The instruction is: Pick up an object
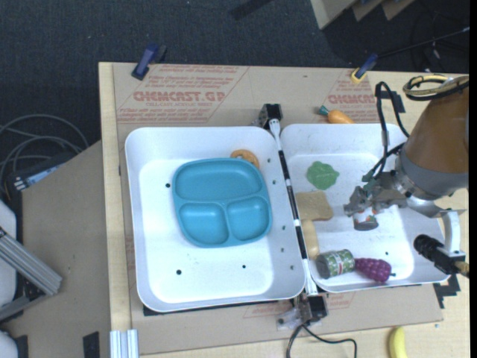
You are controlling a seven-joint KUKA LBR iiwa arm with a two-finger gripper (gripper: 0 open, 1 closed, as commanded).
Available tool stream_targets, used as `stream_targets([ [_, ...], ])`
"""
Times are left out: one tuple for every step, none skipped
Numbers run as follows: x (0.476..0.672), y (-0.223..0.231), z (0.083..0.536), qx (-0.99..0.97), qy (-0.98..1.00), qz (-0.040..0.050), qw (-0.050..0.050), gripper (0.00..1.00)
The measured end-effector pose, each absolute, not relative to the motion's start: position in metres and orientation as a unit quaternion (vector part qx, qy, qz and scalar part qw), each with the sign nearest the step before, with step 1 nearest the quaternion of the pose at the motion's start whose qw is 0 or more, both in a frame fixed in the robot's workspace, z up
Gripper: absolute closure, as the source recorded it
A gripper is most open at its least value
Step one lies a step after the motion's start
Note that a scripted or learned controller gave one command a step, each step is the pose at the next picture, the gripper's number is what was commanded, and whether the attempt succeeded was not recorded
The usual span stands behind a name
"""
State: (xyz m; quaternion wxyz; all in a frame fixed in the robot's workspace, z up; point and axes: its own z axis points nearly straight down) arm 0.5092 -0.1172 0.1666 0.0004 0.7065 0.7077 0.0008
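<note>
Tool [363, 212] over right bin [387, 136], grip state unclear, knobbly purple grapes [373, 268], green can [335, 262]

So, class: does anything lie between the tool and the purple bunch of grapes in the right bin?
Nothing visible does. The tool hangs over bare bin floor, and the purple bunch of grapes lies nearer the camera, beside a green can.

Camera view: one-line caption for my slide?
Grey arm's hand low in right white bin, near green leafy toy; blue divided plastic tray in left.
</note>
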Motion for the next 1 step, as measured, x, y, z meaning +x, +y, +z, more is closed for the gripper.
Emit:
stream_targets([
  [0.4966, -0.0348, 0.2272, 0.707, 0.708, 0.0005, 0.0, 1.0],
])
